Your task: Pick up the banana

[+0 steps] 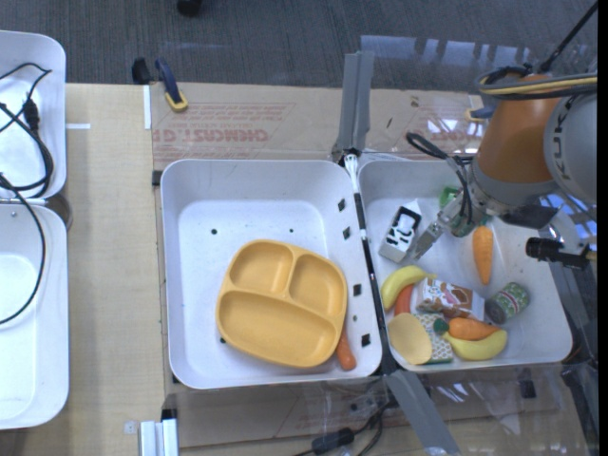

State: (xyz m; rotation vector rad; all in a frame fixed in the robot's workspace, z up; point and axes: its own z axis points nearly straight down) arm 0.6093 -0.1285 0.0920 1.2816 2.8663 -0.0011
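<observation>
We saw a pale wooden desk [104, 255] carrying two shallow white bins side by side, with a sheet of brown printed cardboard [247, 122] lying behind them and dark grey carpet [285, 17] beyond the desk's far edge. The left white bin [185, 207] held a yellow three-compartment plastic tray [282, 302], and a small orange toy carrot [345, 356] lay just beside the tray's near right corner. The right white bin [551, 345] was crowded. The yellow toy banana [401, 283] lay near that bin's left wall, curved, touching a red-and-white printed snack packet [445, 298] on its right. A second yellow curved fruit [479, 346] lay at the bin's near side under an orange rounded toy [471, 329]. A flat pale yellow oval piece [410, 338] lay by the near left corner, a long orange carrot [484, 253] stood out further back, and a small green-labelled can [508, 302] lay on its side near the right wall. A white box with black markings [401, 233] sat toward the bin's back left.

The grey arm with its orange band [518, 136] reached over the right bin, and its gripper [432, 238] hung just beside the white box, above and apart from the banana. We could not tell whether the jaws were open or closed, and nothing showed between them
</observation>
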